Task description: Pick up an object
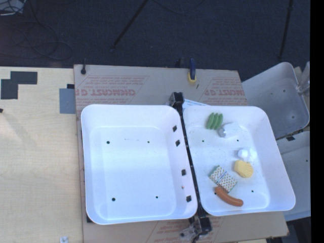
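Five small things lie in your right bin (pixel 276 161): green pods (pixel 214 120) near its far edge, a white lump (pixel 244 154) and yellow piece (pixel 243 168) toward the right edge, a patterned packet (pixel 223 178) and sausage (pixel 229 196) near the near edge. You have no gripper to judge, so whether it is apart or together cannot be told. Packet and sausage almost touch; closing there may catch both or nudge one away.

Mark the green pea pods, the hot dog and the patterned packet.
green pea pods (pixel 214 120), camera view, middle of the bunch
hot dog (pixel 229 197), camera view, mid-length
patterned packet (pixel 223 178), camera view, centre of top face
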Robot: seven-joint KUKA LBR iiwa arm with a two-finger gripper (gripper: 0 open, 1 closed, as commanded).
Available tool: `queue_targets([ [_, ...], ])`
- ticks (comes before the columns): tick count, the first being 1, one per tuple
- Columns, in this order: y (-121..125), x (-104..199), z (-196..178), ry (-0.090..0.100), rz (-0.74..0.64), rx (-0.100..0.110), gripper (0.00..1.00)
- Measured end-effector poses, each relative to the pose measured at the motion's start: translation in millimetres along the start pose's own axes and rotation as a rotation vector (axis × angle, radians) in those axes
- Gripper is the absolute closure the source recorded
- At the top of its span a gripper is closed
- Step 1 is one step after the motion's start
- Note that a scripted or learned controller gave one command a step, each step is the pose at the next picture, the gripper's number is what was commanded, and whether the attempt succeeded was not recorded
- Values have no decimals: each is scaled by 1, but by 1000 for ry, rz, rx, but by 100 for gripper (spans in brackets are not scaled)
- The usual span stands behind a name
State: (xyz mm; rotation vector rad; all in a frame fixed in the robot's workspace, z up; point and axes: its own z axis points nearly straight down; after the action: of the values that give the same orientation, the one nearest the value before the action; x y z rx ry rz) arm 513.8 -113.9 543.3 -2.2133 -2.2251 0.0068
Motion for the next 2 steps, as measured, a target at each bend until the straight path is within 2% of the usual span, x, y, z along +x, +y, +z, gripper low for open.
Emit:
queue_targets([
  [1, 14, 73, 7, 3, -3, 0, 100],
  [2, 2, 142, 6, 2, -3, 0, 100],
])
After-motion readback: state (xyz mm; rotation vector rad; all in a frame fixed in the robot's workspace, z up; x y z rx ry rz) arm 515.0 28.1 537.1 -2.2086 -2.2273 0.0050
